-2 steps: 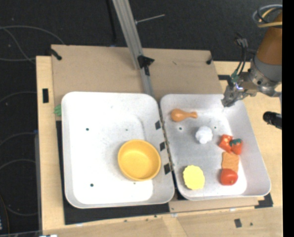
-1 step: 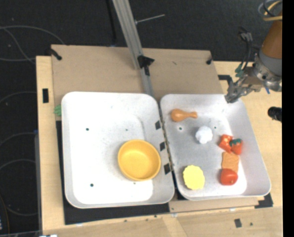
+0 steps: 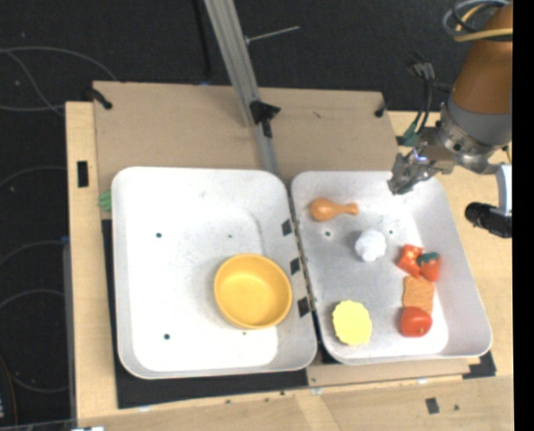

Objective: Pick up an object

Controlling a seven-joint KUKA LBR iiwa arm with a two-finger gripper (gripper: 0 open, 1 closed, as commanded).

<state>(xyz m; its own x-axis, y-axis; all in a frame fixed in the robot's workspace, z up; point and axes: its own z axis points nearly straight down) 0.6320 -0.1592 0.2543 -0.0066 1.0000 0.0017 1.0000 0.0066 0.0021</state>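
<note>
Surroundings: a tan tabletop (image 3: 186,124) stands on a dark floor strewn with thin cables; a grey metal post (image 3: 235,48) rises from its far edge.
Left bin (image 3: 159,214): shallow, white, speckled; a yellow bowl (image 3: 251,291) sits upright near its front right corner.
Right bin (image 3: 459,330): it lies just beside the left one and carries all the small pieces.
Candidates for picking: an orange drumstick-shaped toy (image 3: 331,209) lies toward the far left of the right bin; a white lump (image 3: 370,245) is near the middle; a red pepper-like piece (image 3: 417,261), an orange block (image 3: 418,292) and a red round piece (image 3: 415,322) line up along the right side, close together; a yellow disc (image 3: 352,322) rests at the front.
Arm: grey with an orange band, reaching in from the right.
Tool (image 3: 403,182): it hangs over the far right corner of the right bin, apart from every piece; nothing is between its tips, and how wide it stands cannot be told at this size.
Stage: judged as approach, no object chosen yet.
Risk: the three pieces along the right side crowd one another, so a descent there could nudge a neighbour or pinch two at once.
Risk: the white lump and the drumstick look rounded and may roll or slip out of a closing grip.
Risk: coming down so near the bin's far wall could strike the rim.
</note>
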